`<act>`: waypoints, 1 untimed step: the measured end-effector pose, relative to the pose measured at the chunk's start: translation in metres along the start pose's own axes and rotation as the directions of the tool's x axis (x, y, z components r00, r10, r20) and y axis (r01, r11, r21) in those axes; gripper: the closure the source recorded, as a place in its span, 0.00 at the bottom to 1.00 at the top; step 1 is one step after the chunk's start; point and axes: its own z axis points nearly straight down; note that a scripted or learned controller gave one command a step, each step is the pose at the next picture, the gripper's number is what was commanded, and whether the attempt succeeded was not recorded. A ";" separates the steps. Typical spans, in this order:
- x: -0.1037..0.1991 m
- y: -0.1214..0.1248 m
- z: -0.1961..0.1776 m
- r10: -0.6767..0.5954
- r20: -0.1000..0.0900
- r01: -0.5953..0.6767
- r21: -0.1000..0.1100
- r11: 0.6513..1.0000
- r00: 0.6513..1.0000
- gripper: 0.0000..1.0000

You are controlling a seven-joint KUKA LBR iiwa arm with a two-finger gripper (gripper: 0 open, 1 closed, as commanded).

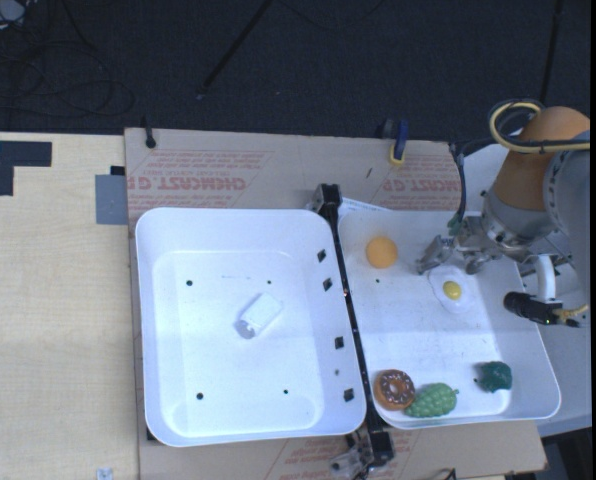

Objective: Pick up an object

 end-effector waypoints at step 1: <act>-0.003 0.001 -0.093 0.002 0.002 -0.002 -0.009 1.000 1.000 0.00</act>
